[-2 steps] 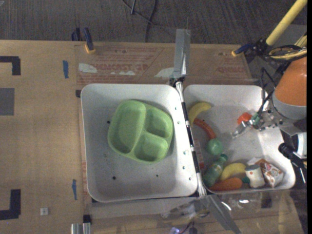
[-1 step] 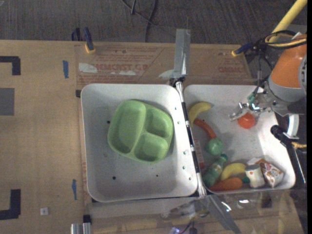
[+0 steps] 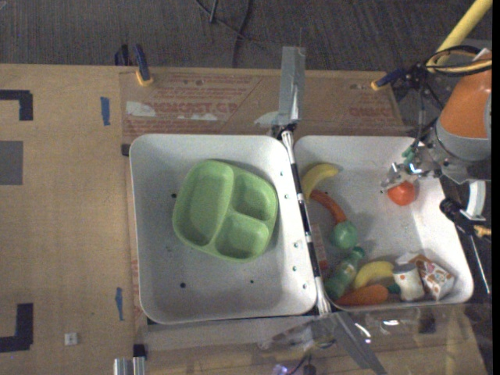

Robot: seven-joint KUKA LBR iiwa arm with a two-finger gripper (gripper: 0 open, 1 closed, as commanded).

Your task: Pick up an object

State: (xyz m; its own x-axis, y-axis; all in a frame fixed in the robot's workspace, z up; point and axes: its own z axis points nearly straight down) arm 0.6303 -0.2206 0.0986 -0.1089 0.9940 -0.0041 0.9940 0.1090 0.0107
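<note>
My gripper (image 3: pixel 401 180) hangs over the back right part of the right bin (image 3: pixel 437 151), reaching in from the right. A small round red-orange tomato (image 3: pixel 402 195) sits at its tips, and the fingers (image 3: pixel 389 183) are shut on it from either side. The gripper's body hides the tomato's upper edge. Elsewhere in this bin lie a yellow banana (image 3: pixel 316 176), an orange-red chili (image 3: pixel 330 205) and a green pepper (image 3: pixel 344 233).
A green divided plate (image 3: pixel 226 208) lies in the left bin (image 3: pixel 156 287). Along the right bin's front wall sit a green bottle (image 3: pixel 344 272), a second banana (image 3: pixel 375 271), a carrot (image 3: pixel 363 294), a small cup (image 3: pixel 406 281) and a carton (image 3: pixel 434 278). Cables hang at the right.
</note>
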